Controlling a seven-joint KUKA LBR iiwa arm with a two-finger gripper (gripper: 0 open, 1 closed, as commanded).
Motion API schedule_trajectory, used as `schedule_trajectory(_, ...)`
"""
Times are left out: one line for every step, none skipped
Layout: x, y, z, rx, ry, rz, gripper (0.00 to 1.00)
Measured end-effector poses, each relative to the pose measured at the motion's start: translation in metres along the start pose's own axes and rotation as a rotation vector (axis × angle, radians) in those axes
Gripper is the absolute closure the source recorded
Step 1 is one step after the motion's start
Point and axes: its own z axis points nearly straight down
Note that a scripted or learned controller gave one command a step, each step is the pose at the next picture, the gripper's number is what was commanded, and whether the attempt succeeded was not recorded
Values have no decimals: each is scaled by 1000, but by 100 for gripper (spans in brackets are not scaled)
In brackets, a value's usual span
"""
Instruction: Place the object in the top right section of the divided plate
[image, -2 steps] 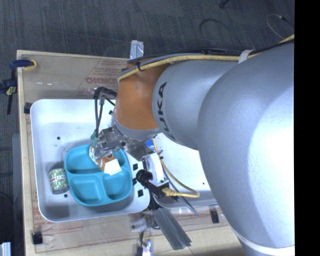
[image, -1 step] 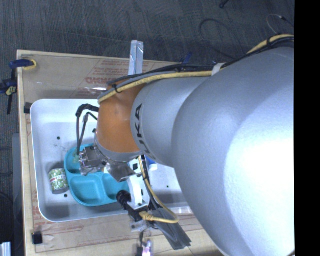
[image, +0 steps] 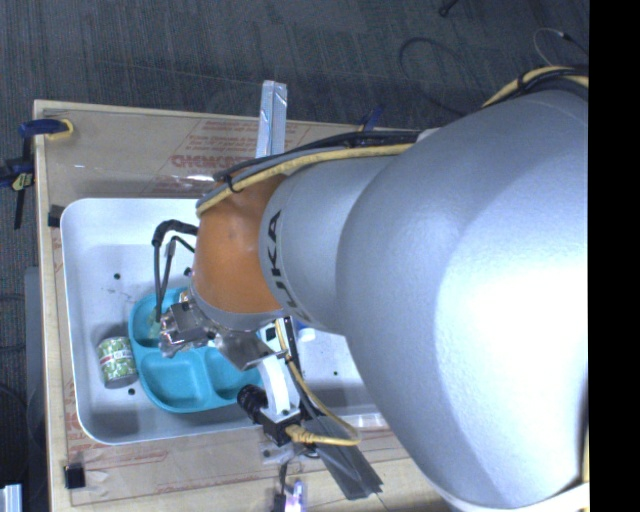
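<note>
White bin (image: 85, 260), left: upper half of floor bare, open from above; walls low all round.
Blue divided plate (image: 185, 378): lower middle of bin floor; near sections exposed, upper part covered by the arm's wrist.
Green-labelled can (image: 117, 361): on bin floor just left of plate, narrowing the lane between plate and left wall.
Arm (image: 420, 290): grey body and orange band span the bin's right side, blocking approach there.
Black cables (image: 165, 255): looped above plate's upper edge.
Desk (image: 120, 150): bare strip beyond bin's far wall.
</note>
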Motion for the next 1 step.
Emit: schedule_trajectory(2, 2, -12, -5, -2, -100, 100)
